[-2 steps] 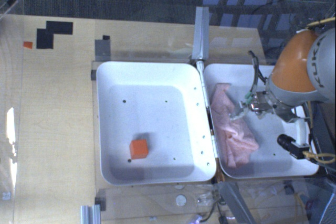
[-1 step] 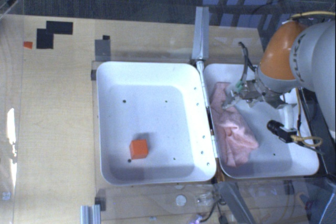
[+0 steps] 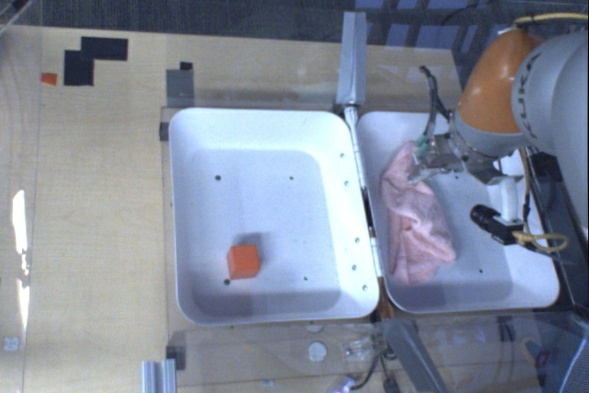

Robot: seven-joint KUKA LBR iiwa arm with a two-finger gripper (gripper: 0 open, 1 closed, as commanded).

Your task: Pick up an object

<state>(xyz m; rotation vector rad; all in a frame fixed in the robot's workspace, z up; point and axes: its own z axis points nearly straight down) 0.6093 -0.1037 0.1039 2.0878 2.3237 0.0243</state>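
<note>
A pink crumpled cloth (image 3: 414, 221) lies in the right bin (image 3: 515, 285), along its left side. An orange cube (image 3: 244, 261) sits in the left bin (image 3: 276, 138), near its front left. My gripper (image 3: 425, 159) hangs low over the upper end of the pink cloth, right at its top edge. The grey arm with its orange band reaches in from the right above it.
A black cable and fitting (image 3: 497, 225) hang off the arm over the right bin's middle. A grey metal divider post (image 3: 351, 60) stands behind the seam between the bins. Black blocks (image 3: 87, 58) lie on the bench at the far left.
</note>
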